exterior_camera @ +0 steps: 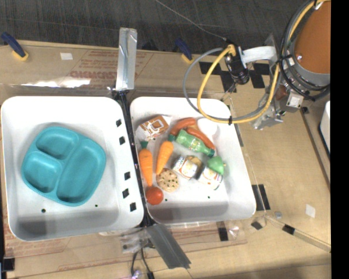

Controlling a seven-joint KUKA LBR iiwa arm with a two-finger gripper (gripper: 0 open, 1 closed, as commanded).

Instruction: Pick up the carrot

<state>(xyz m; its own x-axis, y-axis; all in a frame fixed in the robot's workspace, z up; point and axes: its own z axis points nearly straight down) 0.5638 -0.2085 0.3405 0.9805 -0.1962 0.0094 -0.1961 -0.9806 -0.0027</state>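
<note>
Right bin (238, 196), near end: a tomato (154, 195) by the left wall, a cookie (169, 180) just beside it.

Right bin, middle: two carrots. The first carrot (164, 156) lies with its long axis running near-to-far, slightly tilted, thick end far. The second carrot (145, 165) lies just to its left along the bin wall, almost parallel. To the right sit two small packets (189, 166), their labels too small to read, and a green bottle (195, 142) lying crosswise.

Right bin, far end: a small brown-and-white carton (153, 127), print illegible, and an orange-red sausage-shaped item (189, 125).

Left bin (11, 115): a teal divided plate (63, 164).

Bench (291, 173), far edge: faint red print on the cardboard, not legible.

Arm (311, 36): far right, outside the bins, wrapped in yellow and grey cables. The gripper cannot be made out, so its state cannot be told. Judgement: the carrots lie to the left of and nearer than the arm, well apart from it; the approach must cross the bin's right wall and close across the carrot's short axis.
</note>
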